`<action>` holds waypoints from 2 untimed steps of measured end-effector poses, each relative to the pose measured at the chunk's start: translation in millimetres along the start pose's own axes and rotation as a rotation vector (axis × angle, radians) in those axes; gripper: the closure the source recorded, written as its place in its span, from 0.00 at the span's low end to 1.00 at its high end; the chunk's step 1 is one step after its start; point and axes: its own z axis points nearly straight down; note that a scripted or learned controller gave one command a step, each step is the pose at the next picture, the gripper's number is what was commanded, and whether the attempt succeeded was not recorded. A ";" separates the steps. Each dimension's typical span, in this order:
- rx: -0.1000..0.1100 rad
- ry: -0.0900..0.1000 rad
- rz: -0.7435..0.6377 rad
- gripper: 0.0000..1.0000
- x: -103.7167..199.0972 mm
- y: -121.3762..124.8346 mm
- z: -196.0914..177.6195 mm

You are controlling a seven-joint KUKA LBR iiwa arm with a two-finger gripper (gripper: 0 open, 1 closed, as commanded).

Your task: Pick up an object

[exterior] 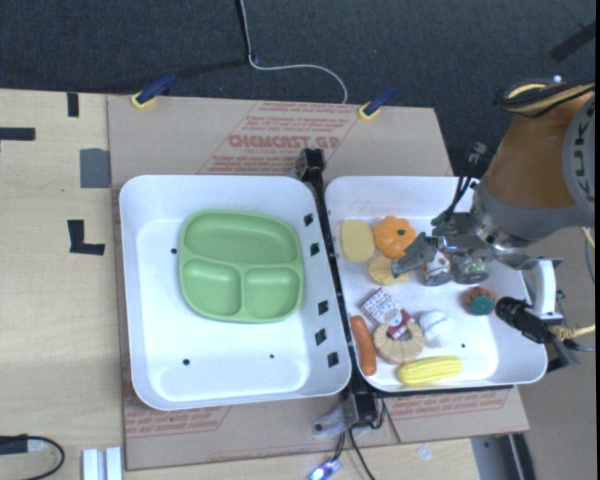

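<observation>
Pick not done yet, as far as can be judged. The claw (pixel 427 256) is seen low over the right bin (pixel 480 193), reached in from the right, with its tip near the toy pumpkin (pixel 394 235) and the pale round piece (pixel 384 269) just below it. Whether the claw is spread or pressed together cannot be told: the metal parts are blurred and merged with clutter under the wrist. Nothing is seen between them, so no hold is claimed.

No target is named by the task. All candidates are located in the right bin:
- yellow oval piece (pixel 356 240), beside the pumpkin, near the divider
- small printed packet (pixel 377 303), mid-bin
- carrot-like orange stick (pixel 363 343), at the left wall
- round cookie-like piece (pixel 400 341), touching the packet area
- corn cob (pixel 429 370), along the front wall
- teal ball (pixel 480 302), right side, close to the arm

All are judged to be resting on the bin floor; none is seen lifted.

The left bin (pixel 150 298) is occupied by a green divided plate (pixel 242 265), well apart from the claw.

Remaining: grasp to be closed on one item, most likely the pumpkin or the pale piece given proximity, then lifted clear. Crowding around that spot is judged a risk for a miss or a double grab.
</observation>
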 end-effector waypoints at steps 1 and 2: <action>0.004 0.003 -0.005 0.00 74.3 -52.6 -16.2; 0.006 0.002 -0.003 0.00 112.9 -51.2 20.9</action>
